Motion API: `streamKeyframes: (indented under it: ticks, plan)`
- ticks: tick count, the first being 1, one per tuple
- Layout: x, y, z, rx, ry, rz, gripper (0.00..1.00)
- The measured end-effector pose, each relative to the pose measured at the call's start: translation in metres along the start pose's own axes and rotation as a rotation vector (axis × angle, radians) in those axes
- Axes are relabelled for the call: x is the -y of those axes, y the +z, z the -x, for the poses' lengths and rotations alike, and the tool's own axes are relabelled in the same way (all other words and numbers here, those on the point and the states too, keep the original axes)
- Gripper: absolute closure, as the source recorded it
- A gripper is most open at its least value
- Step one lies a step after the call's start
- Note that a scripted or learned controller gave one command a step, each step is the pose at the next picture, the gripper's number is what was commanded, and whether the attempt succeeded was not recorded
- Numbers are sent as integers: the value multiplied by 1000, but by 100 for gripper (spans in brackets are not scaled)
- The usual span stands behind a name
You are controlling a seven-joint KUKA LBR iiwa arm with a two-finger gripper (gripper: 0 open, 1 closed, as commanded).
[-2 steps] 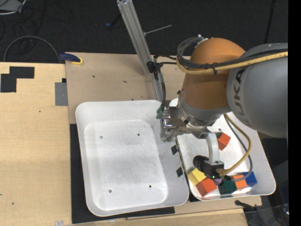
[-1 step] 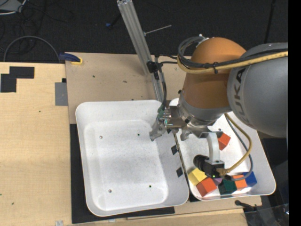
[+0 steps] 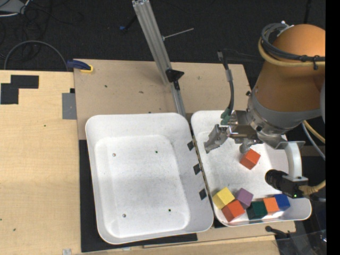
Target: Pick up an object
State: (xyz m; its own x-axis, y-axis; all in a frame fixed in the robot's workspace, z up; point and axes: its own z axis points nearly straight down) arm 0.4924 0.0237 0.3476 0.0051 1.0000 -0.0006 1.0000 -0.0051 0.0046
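Observation:
My gripper (image 3: 214, 141) hangs over the upper left part of the right bin (image 3: 204, 120), close to the divider between the bins. I see nothing in it. An orange-red cube (image 3: 249, 159) lies in the same bin, a short way to the gripper's right and lower, apart from it. Along the bin's front edge sit a yellow cube (image 3: 224, 196), a red cube (image 3: 232, 210), a purple cube (image 3: 244, 196), a green cube (image 3: 257, 210), an orange cube (image 3: 271, 204) and a blue cube (image 3: 282, 201).
The left bin (image 3: 138, 179) lies beside the right one. A slanted aluminium post (image 3: 156, 41) rises behind the bins. Black clips (image 3: 195, 158) sit along the shared edge. The arm's bulky orange body (image 3: 292, 62) overhangs the right bin's far right side.

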Motion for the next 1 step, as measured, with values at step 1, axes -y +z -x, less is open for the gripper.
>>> streamKeyframes:
  ticks: [1]
  plan:
    - [5,-40,-41,-2,-9,-3,0]
